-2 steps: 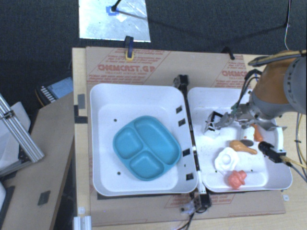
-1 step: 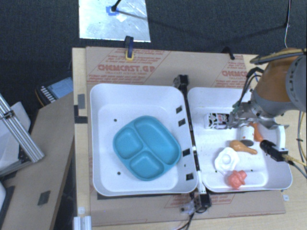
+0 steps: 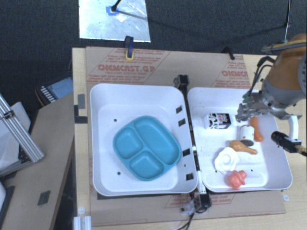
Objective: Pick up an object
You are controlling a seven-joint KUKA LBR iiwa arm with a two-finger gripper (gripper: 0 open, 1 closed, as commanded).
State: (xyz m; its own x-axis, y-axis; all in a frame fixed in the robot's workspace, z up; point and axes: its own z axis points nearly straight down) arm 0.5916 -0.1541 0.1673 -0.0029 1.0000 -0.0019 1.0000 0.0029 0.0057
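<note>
My gripper point(image 3: 243, 113) hangs over the right bin point(image 3: 204, 99), near its far right part. Just below it lie a small white cylinder point(image 3: 246, 131) and an orange carrot-shaped piece point(image 3: 257, 130). A black-and-white patterned carton point(image 3: 219, 120) sits to the gripper's left. Toward the front are a tan drumstick-shaped piece point(image 3: 242, 147), a white egg-like piece point(image 3: 226, 160) and a pink toy point(image 3: 236, 178). Nothing shows as held.
The left bin point(image 3: 103, 104) holds a blue divided plate point(image 3: 146, 147). A black divider with clips point(image 3: 188, 128) runs between the two bins. A yellow clamp point(image 3: 129, 48) sits at the board's far edge.
</note>
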